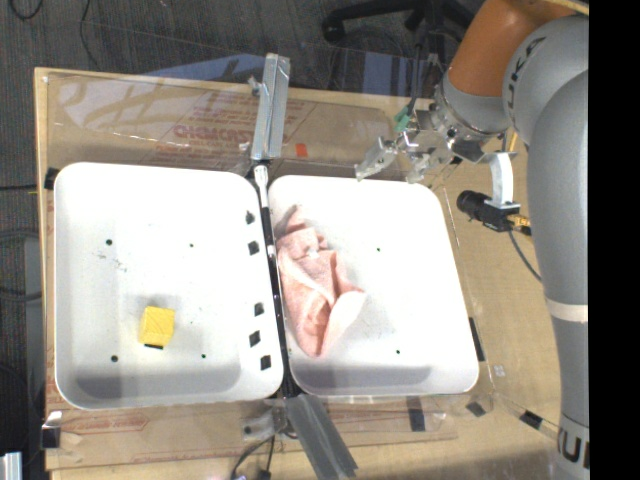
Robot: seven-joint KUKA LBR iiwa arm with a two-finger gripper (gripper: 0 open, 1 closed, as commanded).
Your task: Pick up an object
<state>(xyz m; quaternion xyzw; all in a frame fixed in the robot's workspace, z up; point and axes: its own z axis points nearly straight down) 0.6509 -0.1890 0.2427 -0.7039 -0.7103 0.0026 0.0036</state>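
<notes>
**Sam:** So, where is the shiny metal two-finger gripper (392, 160)?

**Mia:** It is in the upper right of the frame, just past the top edge of the right white bin (440, 298). Its fingers are spread apart, and nothing is between them.

**Sam:** What is behind it?

**Mia:** The big grey robot arm with the orange band (520, 58). It comes in from the right side and fills the upper right corner.

**Sam:** What is in the right bin?

**Mia:** A crumpled pink and white cloth (312, 290). It lies on the left side of that bin, close to the wall between the two bins. It is well apart from the gripper.

**Sam:** And the other bin?

**Mia:** The left white bin (90, 208) has a small yellow block (157, 326) in it, down in the lower left part. It sits flat on the bin floor, far from the gripper.

**Sam:** What do the bins sit on?

**Mia:** A light brown wooden bench (150, 108).
</notes>
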